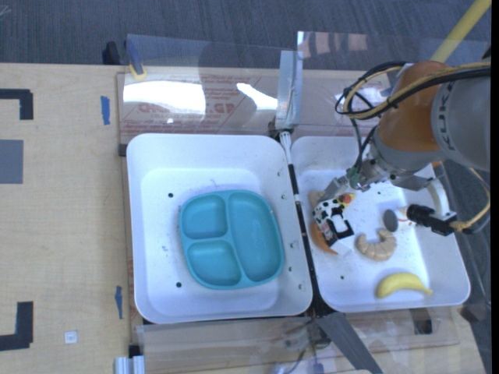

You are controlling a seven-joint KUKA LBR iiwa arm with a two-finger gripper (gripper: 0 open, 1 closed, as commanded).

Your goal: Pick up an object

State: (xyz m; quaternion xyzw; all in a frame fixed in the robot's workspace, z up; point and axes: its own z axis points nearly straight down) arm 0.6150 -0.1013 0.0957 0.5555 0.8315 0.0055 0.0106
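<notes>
a: where was the hand (337,209) at that moment?

b: low in the right bin (444,283), at its left part, close to the wall that it shares with the left bin (148,232). the grey arm (437,123) with its orange band came in from the right, above it, with yellow and black cables looped around the wrist.

a: spread or pressed together?

b: i could not tell. the black and white parts of the hand lay over an orange thing (320,231), and the view from above blurred them into one clump. whether that thing sat between its fingers could not be made out.

a: what lay around the hand?

b: the orange thing was right under it, touching or nearly so. just to the right of the hand lay a tan croissant-like piece (377,245), curved, flat on the bin floor. a small grey piece (389,219) stood a little beyond that, further right. a yellow banana (402,285) lay further off, toward the near right corner of the same bin, well apart from the hand.

a: and on the other side?

b: to the left of the hand, past the shared wall, a teal plate (231,238) with three compartments lay flat in the left bin. both bins stood on the wooden worktop (58,209).
</notes>
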